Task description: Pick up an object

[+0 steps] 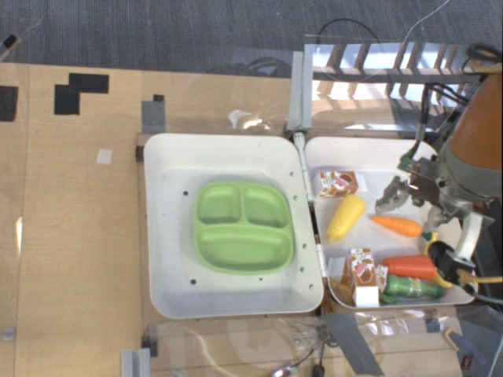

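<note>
Nearest the lens, bottom of right bin (471,295): small carton (361,276), green bottle (410,289), red bottle (410,266) stacked tight, all touching. Up from those: carrot (398,226), yellow corn-like piece (346,217), snack packet (338,184) near the divider. Gripper (412,203) hangs over the carrot, fingers spread, nothing between them; left finger (391,195) sits just above the carrot's left end. Arm body covers the bin's right side. Left bin (165,234) carries a green divided plate (243,227), well apart from the gripper.
</note>
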Motion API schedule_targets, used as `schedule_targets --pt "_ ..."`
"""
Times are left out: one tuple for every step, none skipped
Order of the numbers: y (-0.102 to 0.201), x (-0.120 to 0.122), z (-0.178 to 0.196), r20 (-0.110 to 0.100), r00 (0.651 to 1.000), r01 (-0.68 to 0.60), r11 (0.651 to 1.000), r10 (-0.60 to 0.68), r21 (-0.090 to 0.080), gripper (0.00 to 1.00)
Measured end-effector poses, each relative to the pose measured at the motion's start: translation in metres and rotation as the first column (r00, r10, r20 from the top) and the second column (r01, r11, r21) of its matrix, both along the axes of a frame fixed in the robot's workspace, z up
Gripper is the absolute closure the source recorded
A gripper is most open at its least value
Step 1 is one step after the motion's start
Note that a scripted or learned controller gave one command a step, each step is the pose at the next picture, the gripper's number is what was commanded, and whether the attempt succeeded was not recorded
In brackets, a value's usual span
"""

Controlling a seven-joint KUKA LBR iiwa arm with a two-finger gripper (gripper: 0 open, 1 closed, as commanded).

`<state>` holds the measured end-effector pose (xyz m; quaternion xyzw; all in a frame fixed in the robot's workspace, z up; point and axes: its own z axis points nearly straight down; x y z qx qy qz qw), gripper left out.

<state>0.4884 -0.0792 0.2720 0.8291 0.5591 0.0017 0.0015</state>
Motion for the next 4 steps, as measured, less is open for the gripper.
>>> schedule_targets --pt "-0.020 0.027 -0.116 -0.007 0.998 -0.069 0.998 0.069 0.001 0.00" --pt "-0.020 0.029 -0.105 -0.004 0.997 -0.071 0.997 0.071 0.001 1.00" --pt "-0.020 0.029 -0.105 -0.004 0.997 -0.071 0.997 0.071 0.001 0.00" --pt "0.057 -0.001 -0.088 -0.005 0.987 0.158 0.987 -0.158 0.002 0.00"
